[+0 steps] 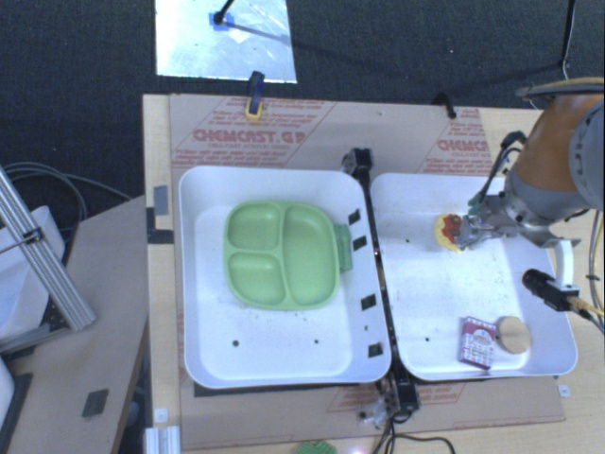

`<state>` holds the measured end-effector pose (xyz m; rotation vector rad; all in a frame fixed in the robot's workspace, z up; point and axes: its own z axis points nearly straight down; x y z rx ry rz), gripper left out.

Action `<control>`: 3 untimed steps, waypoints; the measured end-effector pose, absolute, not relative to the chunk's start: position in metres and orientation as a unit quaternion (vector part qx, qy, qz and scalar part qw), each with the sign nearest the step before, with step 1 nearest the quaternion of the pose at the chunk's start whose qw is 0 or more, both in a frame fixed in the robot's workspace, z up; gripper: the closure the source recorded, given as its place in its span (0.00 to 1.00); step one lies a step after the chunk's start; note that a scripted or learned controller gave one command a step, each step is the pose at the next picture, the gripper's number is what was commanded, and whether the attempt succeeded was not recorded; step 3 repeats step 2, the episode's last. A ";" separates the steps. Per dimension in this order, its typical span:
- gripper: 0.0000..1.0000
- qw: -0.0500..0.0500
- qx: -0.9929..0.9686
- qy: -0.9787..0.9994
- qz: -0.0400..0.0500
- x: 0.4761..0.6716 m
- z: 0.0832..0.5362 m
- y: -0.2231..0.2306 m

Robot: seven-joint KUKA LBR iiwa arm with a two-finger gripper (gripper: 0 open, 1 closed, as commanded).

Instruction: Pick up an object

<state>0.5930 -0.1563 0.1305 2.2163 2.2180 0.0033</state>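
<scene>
Hovering: gripper (470,227) at yellow-red object (446,231) | finger state hidden, cannot tell | arm (558,159) cut off right

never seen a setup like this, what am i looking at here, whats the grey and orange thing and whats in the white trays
The grey machine with an orange band is a robot arm, reaching in from the right. One camera, fixed above the bench, looks down at a slant. The arm ends in a two-finger gripper, a simple mechanical hand meant to pick things up.

Two shallow white bins sit side by side on the bench. The left bin holds a light green plastic tray with three compartments. The right bin holds a small yellow and red object right at the gripper's tip, plus a small red and white packet touching a round tan disc near the front corner. Whether the gripper has hold of anything cannot be told.
</scene>
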 end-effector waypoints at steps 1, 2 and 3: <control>1.00 0.001 0.709 0.706 -0.001 0.541 0.151 -0.194; 1.00 -0.002 0.703 0.711 0.001 0.534 0.128 -0.096; 1.00 -0.002 0.703 0.711 0.001 0.534 0.128 -0.096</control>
